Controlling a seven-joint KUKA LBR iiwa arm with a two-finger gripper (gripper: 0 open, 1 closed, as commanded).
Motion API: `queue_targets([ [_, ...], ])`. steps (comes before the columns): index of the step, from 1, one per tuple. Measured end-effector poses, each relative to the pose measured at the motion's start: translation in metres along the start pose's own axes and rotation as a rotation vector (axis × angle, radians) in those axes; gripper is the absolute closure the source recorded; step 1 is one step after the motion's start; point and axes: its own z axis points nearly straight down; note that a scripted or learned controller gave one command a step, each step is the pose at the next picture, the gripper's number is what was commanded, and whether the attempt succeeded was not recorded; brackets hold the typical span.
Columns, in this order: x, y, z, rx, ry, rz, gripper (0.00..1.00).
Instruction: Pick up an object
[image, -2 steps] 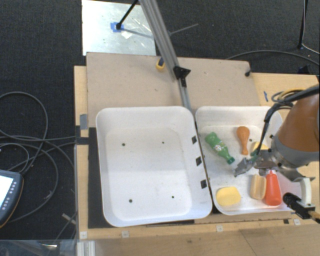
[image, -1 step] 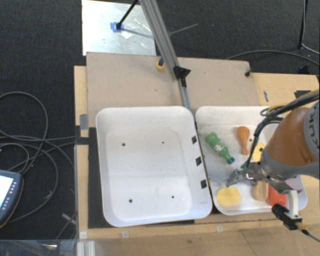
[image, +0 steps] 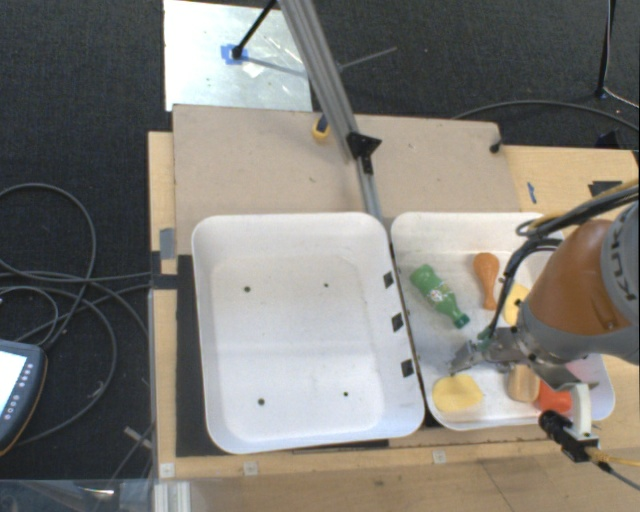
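Note:
My gripper (image: 472, 353) hangs low in the right bin (image: 420, 232), near its front. It sits just above a flat yellow round piece (image: 458, 395) and below-right of a green bottle (image: 438, 295) that lies on its side. The arm's orange band and grey wrist cover the bin's right part. A tan piece (image: 520, 384) and a red-orange piece (image: 555, 399) lie right of the gripper, partly under the wrist. An orange drumstick-shaped piece (image: 486, 276) and a yellow piece (image: 515, 301) lie further back. I see nothing between the gripper's tips.
The left bin (image: 215, 300) stands beside the right one, its near wall touching it at the middle clips. A slanted grey pole (image: 335, 95) crosses the back of the bench. Cables lie on the floor at the left.

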Motion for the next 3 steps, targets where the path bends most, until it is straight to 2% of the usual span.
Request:
queue_targets([
  [1, 0.0, 0.001, -0.011, -0.004, -0.001, 0.0, 1.0],
  [2, 0.005, -0.001, -0.056, -0.006, -0.002, -0.006, 1.0],
  [3, 0.007, -0.001, -0.119, -0.009, -0.003, -0.007, 1.0],
])
